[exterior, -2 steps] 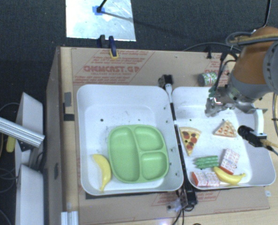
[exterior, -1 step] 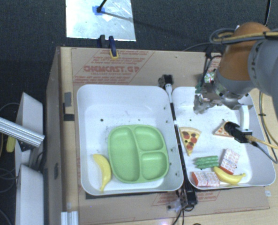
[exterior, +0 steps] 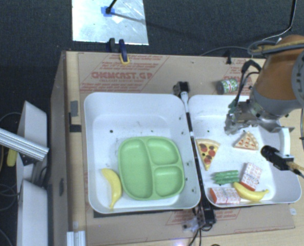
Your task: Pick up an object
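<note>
Right bin (exterior: 295, 191): sandwich wedge (exterior: 246, 141) just beside hand (exterior: 232, 124).

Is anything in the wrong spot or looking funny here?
Yes. A small can lies tipped on its side on the bench, outside the right bin. A banana lies beside the green plate, not on it.

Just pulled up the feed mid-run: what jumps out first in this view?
The green divided plate dominates the left bin, with a yellow banana lying against its left edge. In the right bin, small toy foods cluster toward the front: a pizza slice, green beans and another banana. The gripper hangs over that bin's back half, beside a second pizza slice.
</note>
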Action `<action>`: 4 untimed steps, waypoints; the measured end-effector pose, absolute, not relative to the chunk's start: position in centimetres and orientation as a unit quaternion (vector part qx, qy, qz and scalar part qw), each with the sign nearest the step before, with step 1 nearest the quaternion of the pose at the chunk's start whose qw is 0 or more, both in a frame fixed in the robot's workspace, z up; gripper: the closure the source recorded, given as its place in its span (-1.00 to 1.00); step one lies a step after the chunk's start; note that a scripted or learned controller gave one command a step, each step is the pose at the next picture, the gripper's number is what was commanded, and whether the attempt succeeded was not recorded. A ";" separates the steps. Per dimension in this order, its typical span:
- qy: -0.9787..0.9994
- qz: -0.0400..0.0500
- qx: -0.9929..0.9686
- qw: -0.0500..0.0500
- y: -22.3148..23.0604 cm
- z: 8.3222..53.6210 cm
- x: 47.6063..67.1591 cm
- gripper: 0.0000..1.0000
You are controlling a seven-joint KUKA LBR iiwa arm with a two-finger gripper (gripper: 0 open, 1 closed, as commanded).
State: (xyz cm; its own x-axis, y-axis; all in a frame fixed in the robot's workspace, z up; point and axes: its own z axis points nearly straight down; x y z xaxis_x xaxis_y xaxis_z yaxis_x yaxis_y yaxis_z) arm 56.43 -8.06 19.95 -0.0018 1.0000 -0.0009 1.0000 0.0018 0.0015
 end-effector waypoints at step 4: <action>0.707 0.000 0.707 -0.001 -8.3 11.2 55.5 -1.00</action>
State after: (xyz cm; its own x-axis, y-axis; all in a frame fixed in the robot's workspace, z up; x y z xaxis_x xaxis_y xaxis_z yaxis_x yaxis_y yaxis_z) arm 55.47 -8.33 11.17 -0.0009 1.0000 0.0002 1.0000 0.0009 -0.0016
